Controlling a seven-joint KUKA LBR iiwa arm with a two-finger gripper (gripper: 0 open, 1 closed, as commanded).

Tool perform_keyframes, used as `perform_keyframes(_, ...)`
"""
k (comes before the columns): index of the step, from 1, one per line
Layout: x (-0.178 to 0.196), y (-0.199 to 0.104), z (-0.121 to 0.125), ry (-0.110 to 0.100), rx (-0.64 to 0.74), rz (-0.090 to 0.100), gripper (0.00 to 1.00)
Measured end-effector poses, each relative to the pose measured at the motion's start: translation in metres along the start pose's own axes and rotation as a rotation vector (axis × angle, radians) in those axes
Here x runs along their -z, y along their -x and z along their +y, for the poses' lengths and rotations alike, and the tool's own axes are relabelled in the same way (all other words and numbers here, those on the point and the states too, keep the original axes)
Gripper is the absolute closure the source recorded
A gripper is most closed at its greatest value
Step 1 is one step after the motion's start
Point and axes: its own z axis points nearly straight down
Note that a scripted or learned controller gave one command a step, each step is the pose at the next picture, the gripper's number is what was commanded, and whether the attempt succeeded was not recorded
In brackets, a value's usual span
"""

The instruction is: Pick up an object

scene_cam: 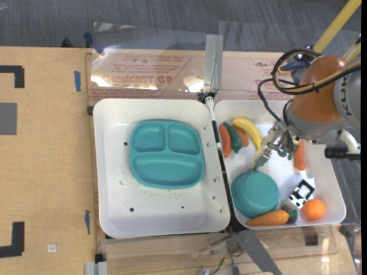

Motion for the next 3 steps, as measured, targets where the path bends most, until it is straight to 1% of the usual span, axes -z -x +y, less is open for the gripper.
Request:
perform_keyframes(1, 0.0, 0.037, 0.065, -0.01, 0.032, 0.011, 0.0)
perform_keyframes(2, 0.013, 0.04, 0.068, -0.005, 0.036, -0.003, 1.0)
perform_keyframes(3, 0.137, -0.014, 0.114, 0.009, -0.083, -0.007, 1.0)
